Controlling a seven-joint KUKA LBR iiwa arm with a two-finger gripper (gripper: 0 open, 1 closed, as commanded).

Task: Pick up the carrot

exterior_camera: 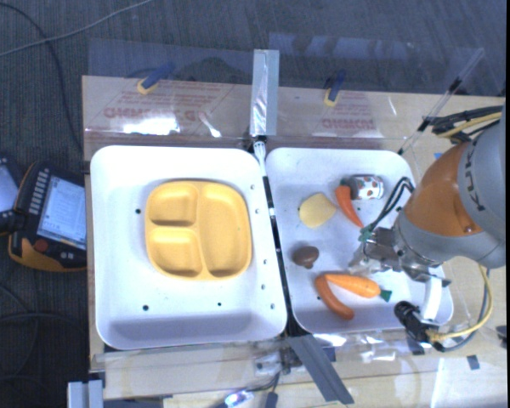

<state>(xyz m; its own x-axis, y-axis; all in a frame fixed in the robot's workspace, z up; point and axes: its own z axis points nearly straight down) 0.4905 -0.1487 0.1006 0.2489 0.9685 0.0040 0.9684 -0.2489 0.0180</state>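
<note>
Resting on dark carpet [340,7], surface [110,92] carries two white bins [102,228]; right bin [391,164] holds carrot [354,286]; tool [376,249] just above it, state indiscernible.

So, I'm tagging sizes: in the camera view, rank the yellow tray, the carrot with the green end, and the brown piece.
1. yellow tray
2. carrot
3. brown piece

Grey arm [493,185], orange band [446,198], seemingly black cables [399,195].
</note>
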